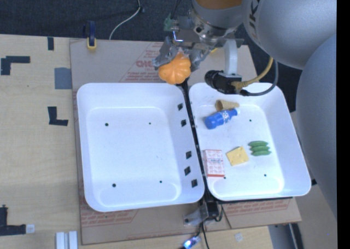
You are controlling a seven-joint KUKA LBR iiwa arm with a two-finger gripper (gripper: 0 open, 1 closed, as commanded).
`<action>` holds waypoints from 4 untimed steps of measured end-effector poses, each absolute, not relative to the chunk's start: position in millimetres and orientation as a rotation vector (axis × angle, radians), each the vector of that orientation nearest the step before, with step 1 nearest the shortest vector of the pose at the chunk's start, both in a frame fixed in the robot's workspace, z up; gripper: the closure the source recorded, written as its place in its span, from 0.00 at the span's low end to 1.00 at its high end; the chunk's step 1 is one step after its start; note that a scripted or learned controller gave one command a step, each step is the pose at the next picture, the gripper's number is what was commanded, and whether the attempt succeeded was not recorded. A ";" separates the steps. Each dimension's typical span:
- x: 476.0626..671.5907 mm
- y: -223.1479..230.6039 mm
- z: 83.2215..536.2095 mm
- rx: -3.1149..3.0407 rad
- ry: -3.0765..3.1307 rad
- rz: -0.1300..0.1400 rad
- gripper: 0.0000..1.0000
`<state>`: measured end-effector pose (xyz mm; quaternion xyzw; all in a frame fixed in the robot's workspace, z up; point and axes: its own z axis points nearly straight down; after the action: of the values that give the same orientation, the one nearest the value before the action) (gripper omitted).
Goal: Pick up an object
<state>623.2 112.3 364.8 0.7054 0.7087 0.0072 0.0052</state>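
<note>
An orange pumpkin-shaped toy (175, 69) hangs between the fingers of my gripper (178, 62), which is shut on it above the far end of the seam between the two bins. In the right bin (284, 116) lie a blue bottle (221, 117), a small tan cone (226, 104), a yellow cheese wedge (237, 156), a green pea pod (259, 148) and a red-and-white card (214, 163).
The left bin (87, 105) stands beside the right one on a cardboard sheet. A black cable fitting (221, 82) sits at the right bin's far rim. The grey arm fills the upper right. A yellow clamp (91, 40) marks the far left.
</note>
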 end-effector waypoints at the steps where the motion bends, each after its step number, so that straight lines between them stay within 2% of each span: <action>1: 530.6 158.3 540.0 2.208 2.226 0.027 1.00; 2: 536.6 238.0 500.2 2.214 2.234 -0.008 1.00; 3: 481.3 206.9 537.0 2.218 2.225 0.002 1.00; 4: 483.4 234.4 527.3 2.218 2.227 -0.005 1.00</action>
<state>483.4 234.4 527.3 0.7057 0.7085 -0.0017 -0.0005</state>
